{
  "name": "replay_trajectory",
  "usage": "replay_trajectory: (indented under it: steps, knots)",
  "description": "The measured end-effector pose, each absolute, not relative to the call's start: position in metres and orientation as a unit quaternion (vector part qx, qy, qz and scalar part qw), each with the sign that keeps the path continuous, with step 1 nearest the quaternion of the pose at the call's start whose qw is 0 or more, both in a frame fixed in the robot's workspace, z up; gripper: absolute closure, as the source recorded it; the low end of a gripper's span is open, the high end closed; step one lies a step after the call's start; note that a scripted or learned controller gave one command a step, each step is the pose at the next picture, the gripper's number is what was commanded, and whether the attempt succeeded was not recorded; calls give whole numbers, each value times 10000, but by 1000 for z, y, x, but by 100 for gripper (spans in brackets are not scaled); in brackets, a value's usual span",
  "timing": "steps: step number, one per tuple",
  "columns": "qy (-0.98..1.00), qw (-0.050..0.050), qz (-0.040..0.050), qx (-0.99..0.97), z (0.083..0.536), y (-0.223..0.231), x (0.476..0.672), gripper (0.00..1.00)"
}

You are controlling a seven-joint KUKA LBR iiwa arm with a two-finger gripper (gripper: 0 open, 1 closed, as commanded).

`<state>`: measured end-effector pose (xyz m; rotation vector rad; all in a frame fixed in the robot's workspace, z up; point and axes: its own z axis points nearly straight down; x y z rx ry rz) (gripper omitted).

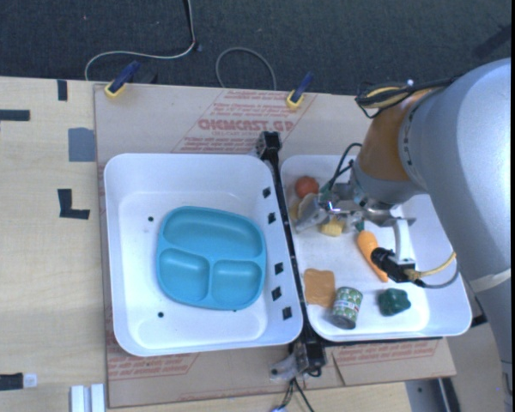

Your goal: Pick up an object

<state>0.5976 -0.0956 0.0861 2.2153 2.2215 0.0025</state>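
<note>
In the right bin (pixel 442 320), nearest first — a small can (pixel 347 306), a green piece (pixel 394 301), a tan slab (pixel 319 287), a carrot (pixel 372 254), then a yellow bit (pixel 331 227) and red ball (pixel 305 185). The left bin (pixel 124 230) holds a blue divided plate (pixel 211 257). The gripper (pixel 326 208) sits low over the yellow bit — jaws' spread unreadable.

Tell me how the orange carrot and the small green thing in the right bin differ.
The carrot is orange, long and slim, lying at a slant; the green piece is dark green, short and lumpy. The carrot lies nearer the middle of the right bin, just below the end effector; the green piece sits near the bin's front right corner. Both look like toy food resting loose on the bin floor.
</note>
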Motion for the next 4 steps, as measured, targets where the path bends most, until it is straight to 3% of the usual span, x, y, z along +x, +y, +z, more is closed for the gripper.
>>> replay_trajectory:
  steps: [1, 2, 3, 4]
  knots:
    - [7067, 31, 16, 7075, 87, -103, 527, 0]
    - [7080, 20, 7, 7062, 96, -115, 595, 0]
    - [7075, -3, -14, 7067, 105, -115, 591, 100]
    - [7076, -5, -20, 7066, 104, -115, 591, 0]
